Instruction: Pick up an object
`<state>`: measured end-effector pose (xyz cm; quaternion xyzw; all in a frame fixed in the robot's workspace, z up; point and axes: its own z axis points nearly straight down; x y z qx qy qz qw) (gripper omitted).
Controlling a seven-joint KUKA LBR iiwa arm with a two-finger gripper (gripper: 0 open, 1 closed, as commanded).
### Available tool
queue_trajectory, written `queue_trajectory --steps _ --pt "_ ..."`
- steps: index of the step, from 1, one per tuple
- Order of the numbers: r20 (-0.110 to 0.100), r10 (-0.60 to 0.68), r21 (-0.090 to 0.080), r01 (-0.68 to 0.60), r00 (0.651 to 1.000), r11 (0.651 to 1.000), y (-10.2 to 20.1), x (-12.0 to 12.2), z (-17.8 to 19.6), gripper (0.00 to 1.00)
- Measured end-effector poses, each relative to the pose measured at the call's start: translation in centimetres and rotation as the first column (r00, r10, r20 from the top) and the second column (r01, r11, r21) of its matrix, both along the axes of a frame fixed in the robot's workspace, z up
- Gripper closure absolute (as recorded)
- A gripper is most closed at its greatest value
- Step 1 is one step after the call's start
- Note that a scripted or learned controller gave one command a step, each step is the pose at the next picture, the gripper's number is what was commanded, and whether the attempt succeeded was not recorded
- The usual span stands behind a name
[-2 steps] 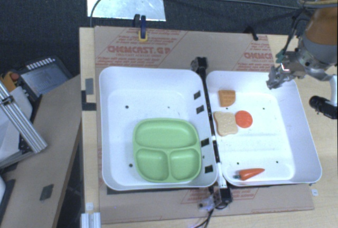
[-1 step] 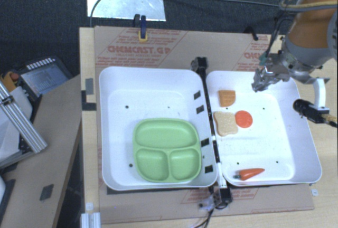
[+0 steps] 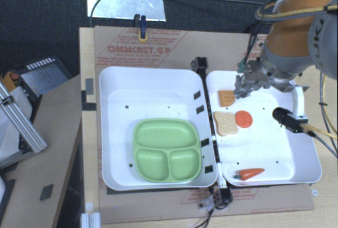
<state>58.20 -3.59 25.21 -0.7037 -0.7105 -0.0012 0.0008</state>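
I see the hand (image 3: 242, 86) just beside the cracker (image 3: 226, 98) in the right bin (image 3: 301, 169); whether it's open I cannot tell. The cracker looks light, stiff, thin: I'd pinch its edges.

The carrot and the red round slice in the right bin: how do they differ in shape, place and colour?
The carrot is long and tapered, orange-red with a dark end; the red round slice is a flat disc of even red. The carrot lies alone near the front wall of the right bin; the slice lies mid-bin, touching the bread slice. The slice lies nearer the gripper. Both rest flat on the bin floor.
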Motion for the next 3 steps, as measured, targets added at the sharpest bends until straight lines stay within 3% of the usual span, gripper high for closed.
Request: queue_trajectory --steps 2,3 --pt "-0.001 -0.001 -0.001 0.001 1.0 1.0 8.6 -1.9 -2.1 1.0" --pt "0.0 0.001 0.0 -0.001 1.0 1.0 13.9 -3.4 -1.5 1.0"
